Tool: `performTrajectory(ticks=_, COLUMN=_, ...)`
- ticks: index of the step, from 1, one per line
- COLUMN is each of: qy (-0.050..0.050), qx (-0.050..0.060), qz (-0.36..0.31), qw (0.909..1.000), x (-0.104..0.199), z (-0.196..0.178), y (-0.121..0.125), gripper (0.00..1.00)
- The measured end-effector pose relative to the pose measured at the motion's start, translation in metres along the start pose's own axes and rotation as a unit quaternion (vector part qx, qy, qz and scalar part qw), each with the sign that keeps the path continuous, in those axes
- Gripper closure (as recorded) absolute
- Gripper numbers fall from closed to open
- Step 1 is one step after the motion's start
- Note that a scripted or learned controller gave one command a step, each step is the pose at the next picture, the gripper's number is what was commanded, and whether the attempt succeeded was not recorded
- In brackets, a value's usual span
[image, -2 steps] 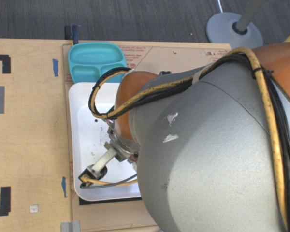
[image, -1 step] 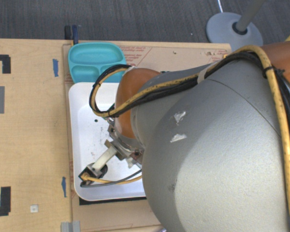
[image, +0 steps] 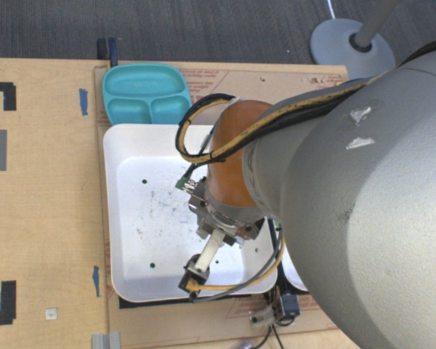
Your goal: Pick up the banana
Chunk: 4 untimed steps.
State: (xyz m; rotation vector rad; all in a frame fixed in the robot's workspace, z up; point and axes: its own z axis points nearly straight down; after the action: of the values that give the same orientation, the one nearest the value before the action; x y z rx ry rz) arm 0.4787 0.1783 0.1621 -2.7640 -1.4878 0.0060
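Arm (image: 232, 155) over bin (image: 127, 195), right half

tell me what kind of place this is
Probably a robotics lab: a grey robot arm reaches over a white bin on a plywood bench marked with blue tape, carpet beyond.

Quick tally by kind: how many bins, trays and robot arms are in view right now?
Shallow white bin: 1 in plain sight
Teal divided plastic tray: 1
Grey robot arm with an orange band: 1
Total: 3. The arm covers the bench's right side, so the count there is uncertain.
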Motion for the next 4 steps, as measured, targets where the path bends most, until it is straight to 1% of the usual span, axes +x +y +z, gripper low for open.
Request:
performTrajectory(ticks=1, qy=0.001, qx=-0.001, qz=-0.17, qw=0.9855, x=0.036, z=0.076, y=-0.023, gripper=1.0)
performTrajectory(ticks=2, qy=0.001, qx=-0.002, qz=-0.169, qw=0.9855, x=0.036, z=0.076, y=-0.022, gripper=0.0)
performTrajectory(ticks=3, qy=0.001, qx=-0.002, qz=0.033, qw=0.9995, x=0.05, z=0.042, y=-0.008, gripper=0.0)
performTrajectory(ticks=4, qy=0.001, qx=-0.002, qz=-0.159, qw=0.9872, x=0.042, z=-0.029, y=-0.02, gripper=0.0)
